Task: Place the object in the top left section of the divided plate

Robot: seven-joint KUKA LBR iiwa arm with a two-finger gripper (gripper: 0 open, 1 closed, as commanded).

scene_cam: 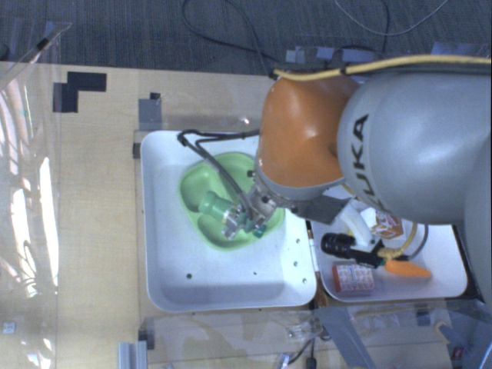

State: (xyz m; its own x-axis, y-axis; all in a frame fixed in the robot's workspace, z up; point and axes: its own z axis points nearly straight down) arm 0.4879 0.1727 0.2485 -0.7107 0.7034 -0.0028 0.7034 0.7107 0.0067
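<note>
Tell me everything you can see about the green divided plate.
The green divided plate is pale green, looks like smooth plastic, with rounded lobes split by raised ridges. It lies flat in the left white bin, toward its upper middle. The arm covers its right side, and the gripper hangs over its lower part.

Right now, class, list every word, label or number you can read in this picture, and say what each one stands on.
"KUKA", partly cut off, on the grey arm.
Print on the can in the right bin: too blurred to read.
Print on the packet in that bin: too blurred to read.
The plate and left bin bear no text.
</note>
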